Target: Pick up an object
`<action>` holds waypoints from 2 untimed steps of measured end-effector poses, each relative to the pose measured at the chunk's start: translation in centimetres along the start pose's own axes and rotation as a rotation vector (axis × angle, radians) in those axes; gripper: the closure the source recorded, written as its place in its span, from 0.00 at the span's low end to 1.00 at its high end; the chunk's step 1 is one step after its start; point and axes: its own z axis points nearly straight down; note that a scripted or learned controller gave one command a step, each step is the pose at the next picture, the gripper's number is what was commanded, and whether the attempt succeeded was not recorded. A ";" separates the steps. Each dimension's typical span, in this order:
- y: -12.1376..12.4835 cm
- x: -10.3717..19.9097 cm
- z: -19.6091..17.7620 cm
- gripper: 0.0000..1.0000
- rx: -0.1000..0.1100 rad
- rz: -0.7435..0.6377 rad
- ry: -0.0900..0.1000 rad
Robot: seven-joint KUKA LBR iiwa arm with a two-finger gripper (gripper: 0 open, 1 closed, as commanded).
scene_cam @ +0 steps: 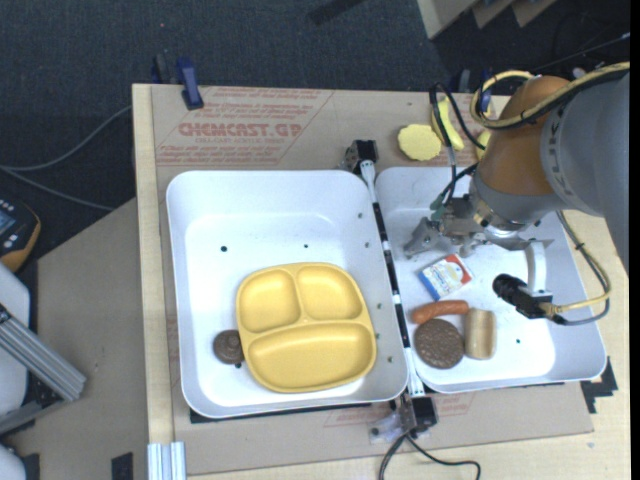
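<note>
Take the small white packet with the blue and red print (444, 274) as your mark: it lies flat in the right bin (570, 358), near that bin's middle. The hand (440, 230) hangs just above and beyond the packet, close to it; you cannot tell from this view whether it is spread or clenched, and nothing visible sits in it.

The packet looks light, thin and probably slick, so it may slide or buckle; pinch it across its short width, not from a corner. Just below the packet lies a reddish sausage-shaped piece (440, 310), which looks firm and round and could roll; grip it across the middle. Below that, a brown round disc (439, 343) lies touching a tan cylinder (480, 333) on its right. Crowded so, these two leave little room beside them, so the packet is likely your easiest take.
</note>
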 end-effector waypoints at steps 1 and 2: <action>0.2 -0.5 -1.8 1.00 -0.012 0.006 -0.005; 0.2 -0.5 -1.7 0.00 -0.011 0.007 -0.005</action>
